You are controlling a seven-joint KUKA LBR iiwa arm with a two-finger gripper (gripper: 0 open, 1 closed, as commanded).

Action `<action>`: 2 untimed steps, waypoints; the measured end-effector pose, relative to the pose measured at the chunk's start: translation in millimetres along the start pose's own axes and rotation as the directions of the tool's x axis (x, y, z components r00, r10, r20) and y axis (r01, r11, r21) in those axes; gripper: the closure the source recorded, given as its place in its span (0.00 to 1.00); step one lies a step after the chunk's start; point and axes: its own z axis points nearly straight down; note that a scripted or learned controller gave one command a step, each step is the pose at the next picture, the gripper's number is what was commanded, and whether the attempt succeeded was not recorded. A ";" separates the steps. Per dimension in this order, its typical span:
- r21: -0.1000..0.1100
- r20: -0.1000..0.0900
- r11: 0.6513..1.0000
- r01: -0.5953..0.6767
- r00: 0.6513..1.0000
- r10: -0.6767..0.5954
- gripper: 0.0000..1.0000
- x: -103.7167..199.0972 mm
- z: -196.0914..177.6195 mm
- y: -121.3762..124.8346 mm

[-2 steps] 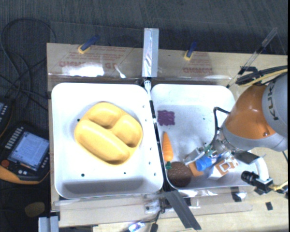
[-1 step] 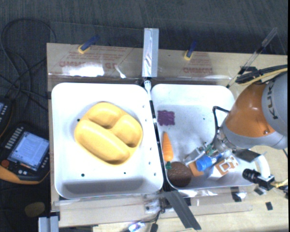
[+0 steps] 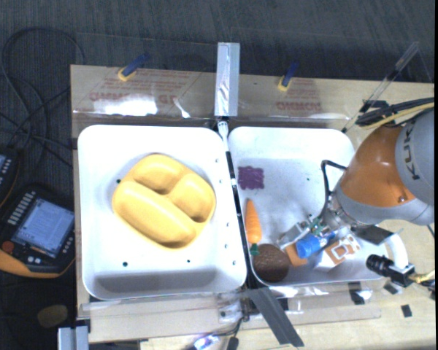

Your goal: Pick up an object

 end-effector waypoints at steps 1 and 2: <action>-0.004 0.004 1.000 0.000 1.000 0.000 1.00 -0.8 -9.7 1.9; 0.009 -0.004 0.994 0.113 0.994 -0.113 1.00 47.2 -93.3 52.2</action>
